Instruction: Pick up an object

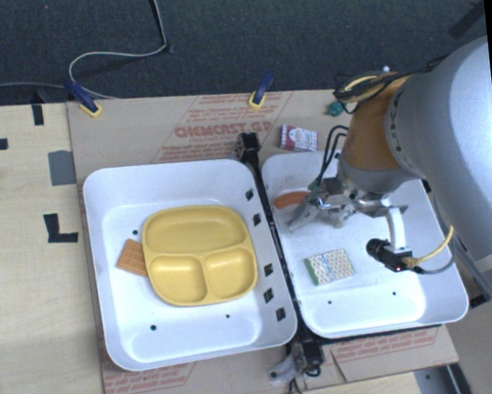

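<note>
yellow tray (201, 251) in left bin (112, 249), patterned packet (329, 267) in right bin (432, 299)

A light wooden bench top (28, 285) fills the left of the frame, with black tape marks (54, 228) on it. A brown cardboard sheet (186, 128) with red print lies at the center. Along the upper edge is a dark floor (253, 16), perhaps carpet, crossed by a thin cable (117, 55).

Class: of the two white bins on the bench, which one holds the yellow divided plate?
The left bin holds the yellow plate; the right bin has the gripper.
</note>
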Action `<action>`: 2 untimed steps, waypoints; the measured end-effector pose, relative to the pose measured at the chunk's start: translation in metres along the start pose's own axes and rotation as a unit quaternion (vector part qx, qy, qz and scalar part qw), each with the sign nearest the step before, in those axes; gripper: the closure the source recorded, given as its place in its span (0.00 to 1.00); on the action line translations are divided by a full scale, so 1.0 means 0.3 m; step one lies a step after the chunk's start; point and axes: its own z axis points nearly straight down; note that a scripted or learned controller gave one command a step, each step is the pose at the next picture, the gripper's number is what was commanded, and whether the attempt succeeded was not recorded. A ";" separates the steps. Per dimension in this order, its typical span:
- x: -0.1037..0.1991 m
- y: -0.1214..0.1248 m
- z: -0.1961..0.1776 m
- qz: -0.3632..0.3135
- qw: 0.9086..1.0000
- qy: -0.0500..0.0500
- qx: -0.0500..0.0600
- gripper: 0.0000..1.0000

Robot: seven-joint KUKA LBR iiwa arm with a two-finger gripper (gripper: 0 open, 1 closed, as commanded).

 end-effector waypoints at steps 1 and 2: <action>-0.003 0.000 -0.032 0.000 1.000 -0.002 -0.001 1.00; -0.003 0.001 -0.032 0.000 1.000 -0.002 -0.001 0.00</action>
